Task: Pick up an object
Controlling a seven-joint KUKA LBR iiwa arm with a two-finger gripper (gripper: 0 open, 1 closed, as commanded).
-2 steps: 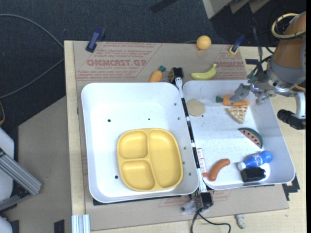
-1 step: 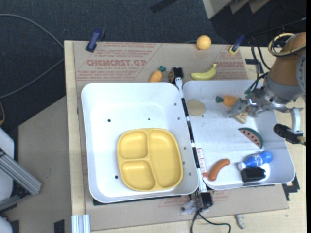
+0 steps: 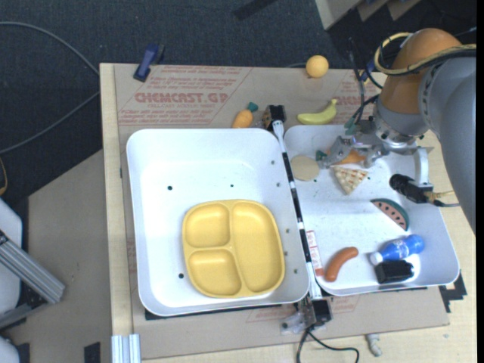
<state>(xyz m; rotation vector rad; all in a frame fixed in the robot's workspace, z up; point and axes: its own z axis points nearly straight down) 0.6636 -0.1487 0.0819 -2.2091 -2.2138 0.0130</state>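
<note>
**A:** What lies nearest the camera?

**B:** In the left white plastic bin, a yellow three-compartment plate sits toward the front. In the right white bin, along the front, lie a reddish-brown sausage, a black block and, just behind it, a blue and white bottle on its side.

**A:** And farther back?

**B:** A watermelon slice, then a tan waffle-patterned wedge and a round beige disc by the bins' shared wall.

**A:** Where is the gripper?

**B:** The gripper is low over the right bin's far end, just above the wedge, with something orange at it. I cannot tell how wide it is or whether it grips anything.

**A:** Beyond the bins?

**B:** On the cardboard-covered tabletop: a yellow banana, a small orange carrot-like toy, an orange ball and a blue clip.
</note>
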